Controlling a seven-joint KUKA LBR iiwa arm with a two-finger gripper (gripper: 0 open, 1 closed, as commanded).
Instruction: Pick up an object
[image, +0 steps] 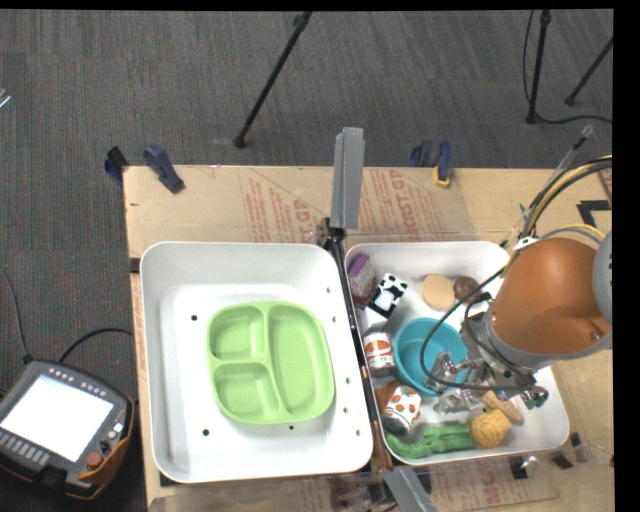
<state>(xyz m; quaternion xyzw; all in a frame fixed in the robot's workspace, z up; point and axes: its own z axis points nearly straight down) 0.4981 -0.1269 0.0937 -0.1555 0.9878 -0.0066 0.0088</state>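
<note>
Lettering on the cardboard surface (400, 195) reads mirrored, illegible. Hand (470, 385) low in right bin (555, 425) over the clutter beside the blue bowl (420, 350); grip state can't tell.

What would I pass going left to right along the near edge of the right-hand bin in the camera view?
Red-and-white spotted ball → green bumpy toy lying along the bin's near wall → yellow corn-cob-like piece.

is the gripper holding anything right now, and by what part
Cannot be told: the gripper sits low among the right bin's items, with its tip obscured by clutter.
</note>
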